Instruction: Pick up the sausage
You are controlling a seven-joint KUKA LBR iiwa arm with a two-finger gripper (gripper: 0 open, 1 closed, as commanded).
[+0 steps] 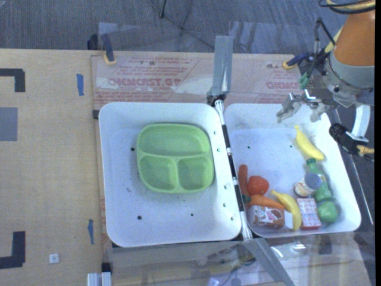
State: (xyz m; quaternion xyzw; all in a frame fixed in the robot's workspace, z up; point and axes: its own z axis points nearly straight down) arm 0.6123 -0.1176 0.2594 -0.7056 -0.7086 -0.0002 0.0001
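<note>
Two white bins [113,219] lay before us; the sausage [243,179] sat near-left of our gripper [302,109], whose fingers spread open, empty.

gripper [302,107] raised, fingers seemingly spread, empty

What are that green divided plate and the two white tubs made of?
The green plate looks like moulded plastic, matte with a soft sheen, its three compartments formed in one piece. The left bin and right bin seem thin glossy white plastic, with rounded rims; I can't be sure.
</note>
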